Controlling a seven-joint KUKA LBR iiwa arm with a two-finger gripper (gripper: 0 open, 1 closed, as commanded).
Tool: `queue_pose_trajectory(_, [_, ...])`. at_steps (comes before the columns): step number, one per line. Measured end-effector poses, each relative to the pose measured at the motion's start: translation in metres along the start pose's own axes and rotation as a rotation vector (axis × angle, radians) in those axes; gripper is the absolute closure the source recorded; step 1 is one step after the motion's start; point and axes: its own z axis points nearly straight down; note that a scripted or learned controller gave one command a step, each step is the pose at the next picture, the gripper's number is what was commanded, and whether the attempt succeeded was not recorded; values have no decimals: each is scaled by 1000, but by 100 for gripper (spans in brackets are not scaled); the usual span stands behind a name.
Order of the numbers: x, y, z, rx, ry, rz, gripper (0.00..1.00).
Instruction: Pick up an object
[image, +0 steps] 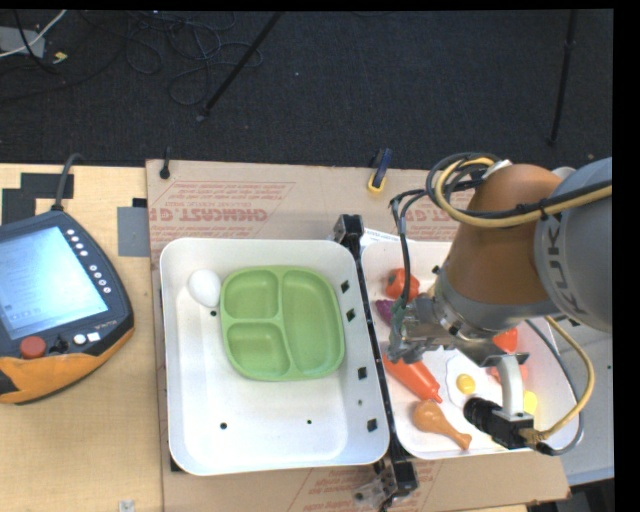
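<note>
Right bin (560, 440): holding toy food, with a chicken drumstick (441, 420) lying nearest, beside a fried egg (466, 383).
Carrot (413, 374): lying just below the gripper.
Gripper (403, 335): hanging low over the right bin; its opening cannot be told.
Left bin (260, 430): carrying a green divided plate (281, 322) and a white egg (204, 288).
Tablet (55, 290): sitting on the counter (80, 440), far left.

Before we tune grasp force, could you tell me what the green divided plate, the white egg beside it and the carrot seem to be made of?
Green divided plate: probably moulded plastic, matte, uniform colour with soft rounded dividers. White egg: smooth, faintly glossy; plastic or real cannot be told. Carrot: likely toy plastic, flat saturated orange.
</note>
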Motion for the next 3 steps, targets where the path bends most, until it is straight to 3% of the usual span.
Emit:
queue_pose_trajectory(1, [20,-10,-6,2,-1,1,100])
queue_pose_trajectory(3, [27,-3,-4,0,-3,2,100])
